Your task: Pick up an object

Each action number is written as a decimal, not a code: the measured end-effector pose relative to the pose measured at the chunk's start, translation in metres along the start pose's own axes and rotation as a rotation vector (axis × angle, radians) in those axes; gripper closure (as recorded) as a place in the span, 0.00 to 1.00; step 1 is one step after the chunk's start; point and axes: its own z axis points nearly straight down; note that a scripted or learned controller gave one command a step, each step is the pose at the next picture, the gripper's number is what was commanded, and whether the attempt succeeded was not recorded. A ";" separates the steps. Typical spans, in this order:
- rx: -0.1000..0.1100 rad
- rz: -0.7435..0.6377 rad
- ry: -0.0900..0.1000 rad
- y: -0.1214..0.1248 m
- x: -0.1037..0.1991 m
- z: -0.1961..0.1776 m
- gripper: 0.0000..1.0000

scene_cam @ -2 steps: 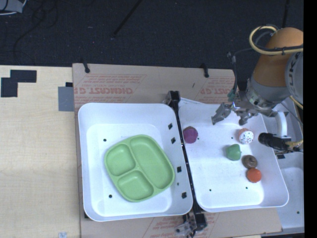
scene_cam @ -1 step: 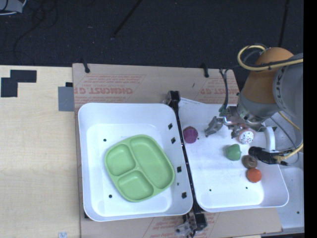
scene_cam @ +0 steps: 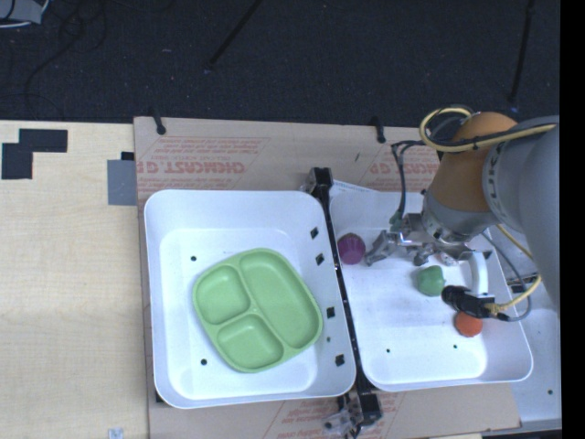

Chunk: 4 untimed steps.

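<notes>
My gripper (scene_cam: 398, 256) hangs over the back half of the right bin (scene_cam: 411, 366). Its fingers stand spread open with nothing between them. A purple ball (scene_cam: 351, 247) lies just left of the gripper, close to the divider between the bins. A green rounded object (scene_cam: 428, 281) sits just right of the gripper, partly under the wrist. Further right and nearer the front lies a small orange object (scene_cam: 468, 326). The grey arm with its orange band (scene_cam: 466, 167) hides the bin's back right corner.
The left bin (scene_cam: 174, 245) holds a light green divided plate (scene_cam: 256, 309) with three compartments. A black clip rail (scene_cam: 334, 282) runs between the bins. Both bins rest on a cardboard sheet (scene_cam: 228, 158) on the wooden bench.
</notes>
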 end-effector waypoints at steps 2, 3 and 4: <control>-0.009 0.000 -0.001 -0.003 0.004 -0.074 1.00; -0.010 -0.001 -0.002 -0.002 0.009 -0.135 1.00; -0.003 -0.002 -0.001 -0.002 0.010 -0.127 1.00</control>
